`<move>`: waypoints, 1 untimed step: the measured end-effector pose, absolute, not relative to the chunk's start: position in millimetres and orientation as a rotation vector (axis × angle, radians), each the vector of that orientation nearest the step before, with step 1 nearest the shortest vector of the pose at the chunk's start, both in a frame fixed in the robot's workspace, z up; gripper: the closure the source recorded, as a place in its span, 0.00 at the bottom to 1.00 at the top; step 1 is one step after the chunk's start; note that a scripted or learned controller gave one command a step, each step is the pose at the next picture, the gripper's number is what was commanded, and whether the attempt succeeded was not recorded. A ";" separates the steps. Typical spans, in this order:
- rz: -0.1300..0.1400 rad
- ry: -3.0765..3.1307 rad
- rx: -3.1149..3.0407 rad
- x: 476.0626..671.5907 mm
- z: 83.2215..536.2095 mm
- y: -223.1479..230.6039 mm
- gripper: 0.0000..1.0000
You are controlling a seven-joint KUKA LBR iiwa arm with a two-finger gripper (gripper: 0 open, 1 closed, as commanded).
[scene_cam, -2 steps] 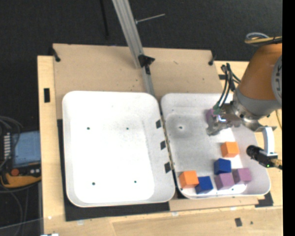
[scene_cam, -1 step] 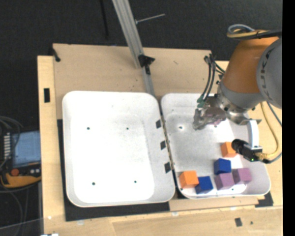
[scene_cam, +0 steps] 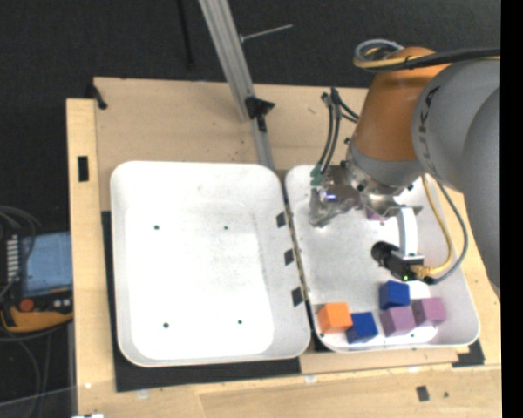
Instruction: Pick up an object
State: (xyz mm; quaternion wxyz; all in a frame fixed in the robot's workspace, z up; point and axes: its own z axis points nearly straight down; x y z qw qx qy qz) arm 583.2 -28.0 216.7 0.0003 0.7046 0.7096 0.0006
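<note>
Tool (scene_cam: 324, 205) hangs low over the right bin's (scene_cam: 471, 333) far left part; whether it grips anything, I cannot tell. Orange (scene_cam: 335, 317), blue (scene_cam: 363, 327) and purple blocks (scene_cam: 398, 320) cluster along the bin's near edge.

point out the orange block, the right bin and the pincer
orange block (scene_cam: 335, 316), camera view, on its top face
right bin (scene_cam: 349, 246), camera view, on a bare part of its floor
pincer (scene_cam: 322, 209), camera view, midway between its fingertips

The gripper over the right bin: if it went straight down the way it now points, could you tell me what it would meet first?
Probably the bare white floor of the right bin. The gripper hangs near its upper left corner, well away from the blocks along the near edge, though depth is unclear.
</note>
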 end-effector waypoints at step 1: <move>0.005 2.230 2.212 595.5 233.8 21.3 1.00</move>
